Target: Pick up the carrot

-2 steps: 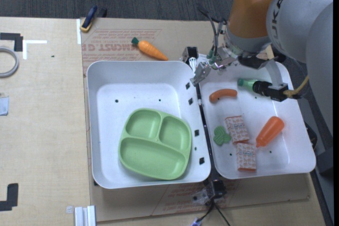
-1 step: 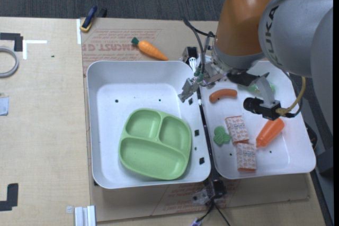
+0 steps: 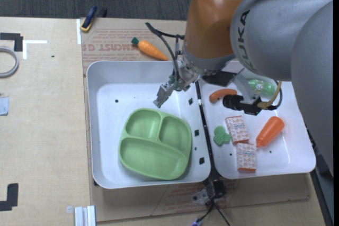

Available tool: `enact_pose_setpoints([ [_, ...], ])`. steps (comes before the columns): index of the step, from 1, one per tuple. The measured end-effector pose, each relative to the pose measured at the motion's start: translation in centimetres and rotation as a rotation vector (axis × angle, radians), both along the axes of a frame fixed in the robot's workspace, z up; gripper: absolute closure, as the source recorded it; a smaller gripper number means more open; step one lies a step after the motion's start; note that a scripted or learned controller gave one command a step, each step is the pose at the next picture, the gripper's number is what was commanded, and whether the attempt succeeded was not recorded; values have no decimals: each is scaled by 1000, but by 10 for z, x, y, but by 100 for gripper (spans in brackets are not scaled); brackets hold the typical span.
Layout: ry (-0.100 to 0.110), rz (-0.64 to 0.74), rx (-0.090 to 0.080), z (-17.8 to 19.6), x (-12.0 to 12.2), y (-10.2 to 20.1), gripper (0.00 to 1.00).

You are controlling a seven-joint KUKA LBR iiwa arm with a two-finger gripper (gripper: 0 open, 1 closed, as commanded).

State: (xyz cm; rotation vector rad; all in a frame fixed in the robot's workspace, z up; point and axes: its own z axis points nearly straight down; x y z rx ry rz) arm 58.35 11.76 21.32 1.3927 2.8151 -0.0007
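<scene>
A small orange carrot (image 3: 150,49) with a green top lies on the cardboard just behind the left bin (image 3: 100,114), outside both bins. A second, thicker orange carrot-shaped piece (image 3: 270,130) lies in the right bin (image 3: 296,159) near its right side. My gripper (image 3: 164,93) hangs over the back right part of the left bin, just beyond the green plate (image 3: 156,143), with nothing visible in it. It is well in front of the small carrot and far left of the thick orange piece.
The green divided plate fills the left bin's middle. The right bin holds a curved orange sausage-like piece (image 3: 222,95), a green leafy toy (image 3: 221,136), two snack packets (image 3: 237,129) and a clear greenish bottle (image 3: 260,86). The big arm covers the right bin's back.
</scene>
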Motion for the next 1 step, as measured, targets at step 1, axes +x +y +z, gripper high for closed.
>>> enact_pose_setpoints([
  [1,-2,120,0,23,68,-20,0],
])
